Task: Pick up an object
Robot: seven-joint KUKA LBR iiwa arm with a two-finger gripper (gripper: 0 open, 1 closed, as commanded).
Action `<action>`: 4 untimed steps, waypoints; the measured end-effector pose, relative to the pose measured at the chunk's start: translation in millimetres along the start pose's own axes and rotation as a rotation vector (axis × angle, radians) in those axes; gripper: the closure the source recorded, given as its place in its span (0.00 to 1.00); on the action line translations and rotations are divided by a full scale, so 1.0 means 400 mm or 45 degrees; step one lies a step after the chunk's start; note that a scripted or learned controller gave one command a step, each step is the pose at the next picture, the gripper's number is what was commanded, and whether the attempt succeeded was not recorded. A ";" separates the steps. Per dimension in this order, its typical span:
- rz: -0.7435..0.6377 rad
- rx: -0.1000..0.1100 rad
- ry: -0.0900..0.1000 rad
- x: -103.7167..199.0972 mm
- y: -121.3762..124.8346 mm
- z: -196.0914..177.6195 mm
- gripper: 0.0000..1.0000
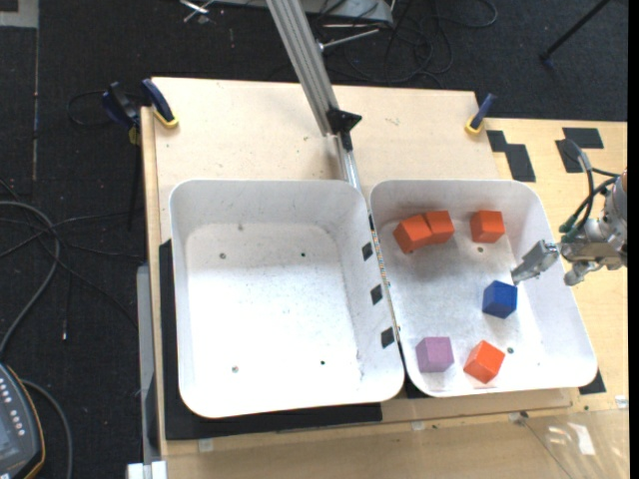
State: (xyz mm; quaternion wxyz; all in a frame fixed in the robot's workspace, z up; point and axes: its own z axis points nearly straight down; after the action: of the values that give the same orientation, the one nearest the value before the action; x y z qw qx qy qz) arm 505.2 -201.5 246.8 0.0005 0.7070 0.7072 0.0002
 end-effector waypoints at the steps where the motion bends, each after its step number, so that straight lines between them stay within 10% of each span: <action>1: 0.002 0.011 0.003 -0.030 0.002 0.262 0.00; 2: -0.007 -0.003 -0.002 0.065 0.112 0.381 0.00; 3: -0.003 -0.007 -0.004 -0.011 0.185 0.316 0.00; 4: -0.006 -0.006 -0.005 0.120 0.112 0.374 0.00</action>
State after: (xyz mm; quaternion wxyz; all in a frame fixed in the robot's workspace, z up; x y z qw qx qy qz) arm 550.0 -153.5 97.4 0.0033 0.7055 0.7087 0.0005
